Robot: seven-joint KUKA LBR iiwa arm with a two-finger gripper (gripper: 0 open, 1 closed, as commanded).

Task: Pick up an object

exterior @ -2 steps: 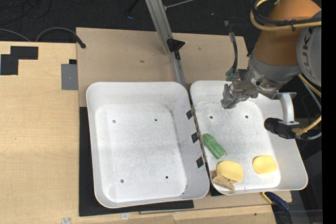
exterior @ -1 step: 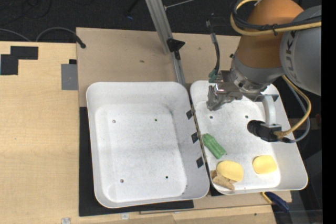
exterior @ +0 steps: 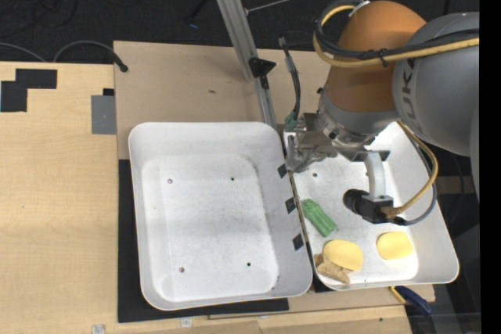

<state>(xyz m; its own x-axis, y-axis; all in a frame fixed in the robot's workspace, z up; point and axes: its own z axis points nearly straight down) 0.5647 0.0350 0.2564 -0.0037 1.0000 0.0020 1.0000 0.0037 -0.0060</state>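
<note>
Right bin, near end: green block (exterior: 319, 217) lying diagonal, two yellow lumps (exterior: 343, 254) (exterior: 394, 246), tan scrap (exterior: 335, 271) touching the left lump.

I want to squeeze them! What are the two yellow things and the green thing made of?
The two yellow things look like soft foam or sponge: dull, rounded, no shine. The green thing looks like matte plastic or rubber, though that's hard to tell. They lie in a white bin that looks like smooth hard plastic.
</note>
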